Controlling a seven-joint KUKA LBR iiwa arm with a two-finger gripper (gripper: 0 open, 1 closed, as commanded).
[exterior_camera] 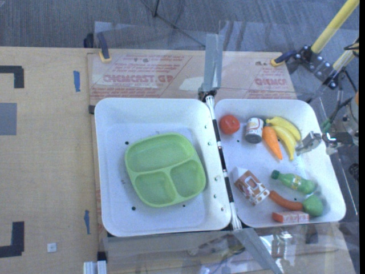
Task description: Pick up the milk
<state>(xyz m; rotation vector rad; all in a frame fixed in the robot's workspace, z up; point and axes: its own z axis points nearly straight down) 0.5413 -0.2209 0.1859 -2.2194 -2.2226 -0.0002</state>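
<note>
Two white bins: one milk carton, two bananas; end effector state unclear

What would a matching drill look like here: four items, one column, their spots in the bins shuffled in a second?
Items:
1. tomato
2. milk
3. green tray
4. bananas

Spots:
A. left bin, middle
B. right bin, far-left corner
C. right bin, far side, beside the carrot
D. right bin, near-left part, by the divider

Pairs: 1-B, 2-D, 3-A, 4-C
</note>
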